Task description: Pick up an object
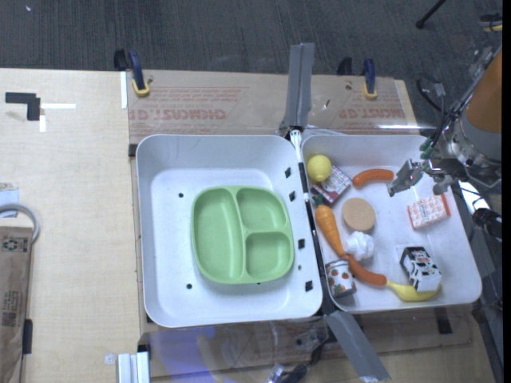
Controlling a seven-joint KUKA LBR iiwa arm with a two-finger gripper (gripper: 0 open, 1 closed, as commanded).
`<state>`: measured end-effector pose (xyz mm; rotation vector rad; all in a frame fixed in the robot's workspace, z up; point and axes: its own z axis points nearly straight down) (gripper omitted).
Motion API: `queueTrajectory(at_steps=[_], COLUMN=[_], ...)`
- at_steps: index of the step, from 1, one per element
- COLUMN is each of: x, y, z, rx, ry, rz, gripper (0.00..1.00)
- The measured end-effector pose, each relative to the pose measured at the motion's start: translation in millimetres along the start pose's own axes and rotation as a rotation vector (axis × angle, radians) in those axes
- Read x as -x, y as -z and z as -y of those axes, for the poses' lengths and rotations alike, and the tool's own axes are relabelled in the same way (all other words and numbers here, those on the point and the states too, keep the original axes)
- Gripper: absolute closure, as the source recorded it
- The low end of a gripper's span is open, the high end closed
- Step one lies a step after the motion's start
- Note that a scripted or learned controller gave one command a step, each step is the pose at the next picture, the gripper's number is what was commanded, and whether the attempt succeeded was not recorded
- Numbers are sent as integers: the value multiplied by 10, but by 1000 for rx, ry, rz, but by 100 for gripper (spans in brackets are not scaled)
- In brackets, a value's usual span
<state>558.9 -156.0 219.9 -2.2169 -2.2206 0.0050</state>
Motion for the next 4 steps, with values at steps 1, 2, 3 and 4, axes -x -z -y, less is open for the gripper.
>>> queueTrajectory(at_steps=[1,2,3,4], x=[461,384,389,-123], y=[-1037,-1302,-1216,102], z=[287,811,798,618], rx=[2,2,3,2], ry=[26,166,164,33], rz=[-1,-1,-1,2], gripper=[0,0,100,100])
